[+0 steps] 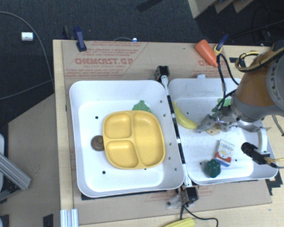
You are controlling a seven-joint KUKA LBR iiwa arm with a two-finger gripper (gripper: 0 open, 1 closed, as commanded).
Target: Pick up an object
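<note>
The right bin (195,84) holds a yellow banana (183,118) near its left wall, a small white and orange box (224,152) and a dark green round object (211,168) near the front. My gripper (209,125) is low in this bin, just right of the banana, over a small tan item (211,131). The grey arm (255,93) comes in from the right and hides the bin's back right part. Something bright green (223,101) peeks out beside the arm.
In the left bin (85,103) lies a yellow divided plate (132,140), with a brown disc (97,143) to its left and a green piece (142,106) behind it. An orange object (206,52) rests on the bench behind the right bin.
</note>
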